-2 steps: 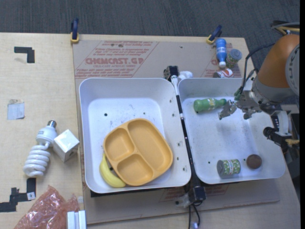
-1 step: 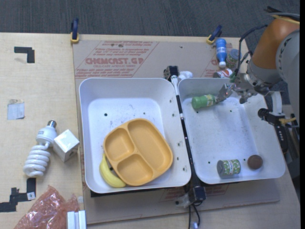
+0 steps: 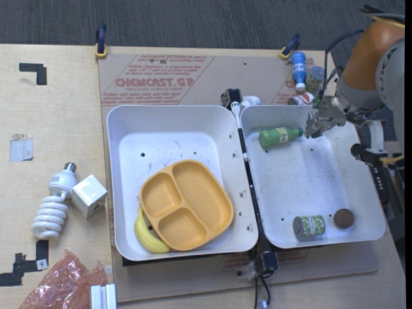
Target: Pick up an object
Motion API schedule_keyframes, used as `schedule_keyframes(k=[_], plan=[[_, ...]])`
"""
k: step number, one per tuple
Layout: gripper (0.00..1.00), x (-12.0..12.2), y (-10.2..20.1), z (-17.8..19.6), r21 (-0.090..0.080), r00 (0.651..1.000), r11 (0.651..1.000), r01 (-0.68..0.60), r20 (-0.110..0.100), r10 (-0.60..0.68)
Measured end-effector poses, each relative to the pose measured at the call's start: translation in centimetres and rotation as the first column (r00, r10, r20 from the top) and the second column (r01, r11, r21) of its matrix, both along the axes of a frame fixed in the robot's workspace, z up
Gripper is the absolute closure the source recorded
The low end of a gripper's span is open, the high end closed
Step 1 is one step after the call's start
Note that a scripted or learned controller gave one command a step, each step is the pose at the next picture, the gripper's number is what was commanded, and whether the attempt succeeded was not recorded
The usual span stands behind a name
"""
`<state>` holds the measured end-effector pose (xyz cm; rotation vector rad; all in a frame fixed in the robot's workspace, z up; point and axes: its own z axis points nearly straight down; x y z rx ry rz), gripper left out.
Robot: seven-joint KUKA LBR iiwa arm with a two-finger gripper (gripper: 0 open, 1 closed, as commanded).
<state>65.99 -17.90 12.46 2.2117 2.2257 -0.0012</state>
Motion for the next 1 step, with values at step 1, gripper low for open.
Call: schedule_keyframes(k=[1], plan=[[0.00,0.00,0.00,0.00,0.000,1.000,1.000,0.000,0.000,0.000]])
